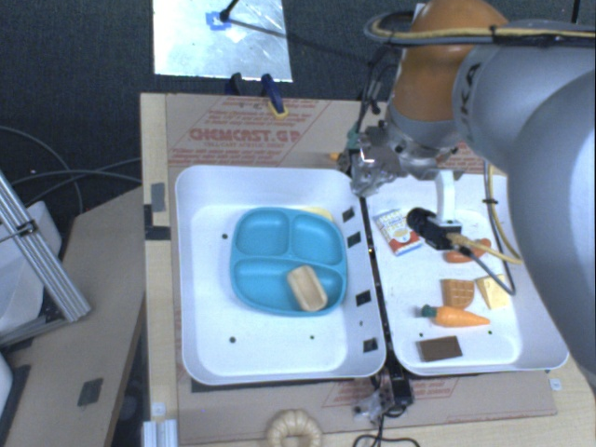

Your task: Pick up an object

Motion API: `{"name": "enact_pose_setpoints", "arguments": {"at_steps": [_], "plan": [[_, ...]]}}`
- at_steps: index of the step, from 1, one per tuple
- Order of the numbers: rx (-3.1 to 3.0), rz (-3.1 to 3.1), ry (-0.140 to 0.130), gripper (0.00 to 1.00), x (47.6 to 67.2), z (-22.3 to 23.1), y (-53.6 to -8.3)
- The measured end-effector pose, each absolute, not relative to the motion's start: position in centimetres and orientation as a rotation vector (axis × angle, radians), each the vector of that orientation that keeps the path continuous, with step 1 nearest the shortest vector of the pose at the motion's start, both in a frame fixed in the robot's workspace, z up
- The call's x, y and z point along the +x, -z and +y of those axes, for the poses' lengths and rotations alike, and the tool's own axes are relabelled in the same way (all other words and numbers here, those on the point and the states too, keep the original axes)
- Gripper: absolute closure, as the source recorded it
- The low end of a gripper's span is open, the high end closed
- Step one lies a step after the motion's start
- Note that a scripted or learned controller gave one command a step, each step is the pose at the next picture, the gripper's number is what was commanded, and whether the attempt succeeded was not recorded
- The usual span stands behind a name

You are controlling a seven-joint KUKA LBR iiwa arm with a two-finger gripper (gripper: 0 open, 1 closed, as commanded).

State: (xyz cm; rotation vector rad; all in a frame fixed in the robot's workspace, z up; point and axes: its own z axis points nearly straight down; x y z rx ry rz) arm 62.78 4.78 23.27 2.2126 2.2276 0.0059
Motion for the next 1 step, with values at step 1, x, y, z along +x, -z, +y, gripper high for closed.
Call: {"name": "enact_pose_setpoints", "arguments": {"at_steps": [1], "plan": [[2.213, 2.227, -0.003, 1.00, 63.11, 4.82, -23.46]]}}
